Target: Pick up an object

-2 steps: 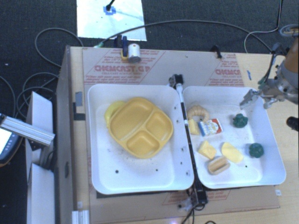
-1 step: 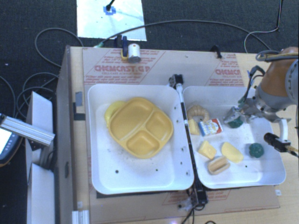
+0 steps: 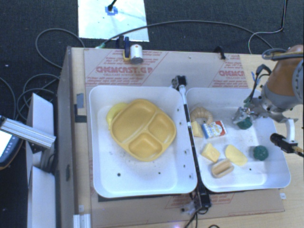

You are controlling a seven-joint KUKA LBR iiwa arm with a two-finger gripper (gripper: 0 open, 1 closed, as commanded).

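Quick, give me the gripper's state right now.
Gripper: low over the right bin, at a dark green ball; whether it is open, shut or holding the ball cannot be told.

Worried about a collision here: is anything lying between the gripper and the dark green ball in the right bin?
Nothing visible. The gripper sits above a green thing at the right bin's far side; bare white floor separates it from the dark green ball.
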